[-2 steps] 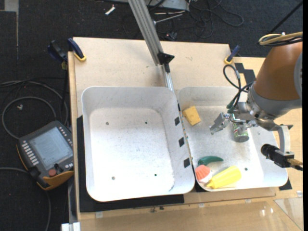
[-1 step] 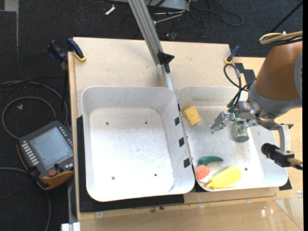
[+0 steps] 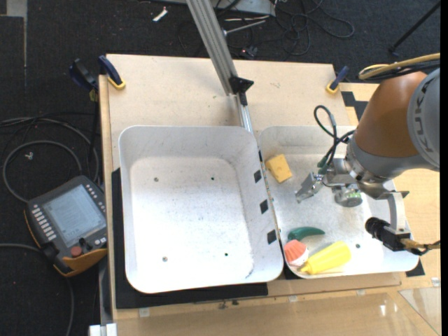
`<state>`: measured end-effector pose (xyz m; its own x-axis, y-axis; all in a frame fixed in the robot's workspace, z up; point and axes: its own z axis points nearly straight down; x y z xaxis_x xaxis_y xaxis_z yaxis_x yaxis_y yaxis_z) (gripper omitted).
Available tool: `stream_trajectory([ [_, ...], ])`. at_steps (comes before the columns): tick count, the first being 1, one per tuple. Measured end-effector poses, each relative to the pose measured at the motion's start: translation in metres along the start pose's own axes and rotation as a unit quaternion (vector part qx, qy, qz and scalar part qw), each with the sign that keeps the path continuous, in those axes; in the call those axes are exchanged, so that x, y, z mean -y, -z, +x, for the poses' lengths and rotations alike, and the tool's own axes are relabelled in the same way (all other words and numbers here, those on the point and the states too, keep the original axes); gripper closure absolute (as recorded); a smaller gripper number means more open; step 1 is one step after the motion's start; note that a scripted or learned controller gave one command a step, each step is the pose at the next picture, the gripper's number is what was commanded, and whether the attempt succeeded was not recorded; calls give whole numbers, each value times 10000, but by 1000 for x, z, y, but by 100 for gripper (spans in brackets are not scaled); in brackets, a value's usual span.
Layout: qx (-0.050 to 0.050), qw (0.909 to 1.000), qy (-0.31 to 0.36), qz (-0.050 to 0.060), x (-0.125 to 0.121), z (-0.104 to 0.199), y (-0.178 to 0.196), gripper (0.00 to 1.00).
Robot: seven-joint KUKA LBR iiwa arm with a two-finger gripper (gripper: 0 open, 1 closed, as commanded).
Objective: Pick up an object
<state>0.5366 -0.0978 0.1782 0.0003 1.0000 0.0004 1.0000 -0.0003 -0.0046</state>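
In the right bin point(image 3: 392, 261) a yellow block point(image 3: 278, 167) lies near the far left corner. Along the near edge sit a dark green curved piece point(image 3: 305, 233), a red and white object point(image 3: 295, 250) and a long yellow object point(image 3: 326, 257), close together. My gripper point(image 3: 309, 186) hangs low over the middle of this bin, right of the yellow block and above the green piece. Nothing shows in its grasp. The grey arm with its orange band point(image 3: 392, 114) reaches in from the right.
The left bin point(image 3: 133, 145) stands beside the right one, their walls meeting in the middle. A slanted aluminium bar point(image 3: 213, 40) comes down to the bins' far junction. Clamps point(image 3: 112, 75) sit at the bench's far corners. A teach pendant point(image 3: 66, 219) lies on the floor at the left.
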Motion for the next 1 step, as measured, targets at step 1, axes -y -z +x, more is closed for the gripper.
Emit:
stream_trajectory([
  [1,-1,10000,-2,1,3,1,-44,0],
])
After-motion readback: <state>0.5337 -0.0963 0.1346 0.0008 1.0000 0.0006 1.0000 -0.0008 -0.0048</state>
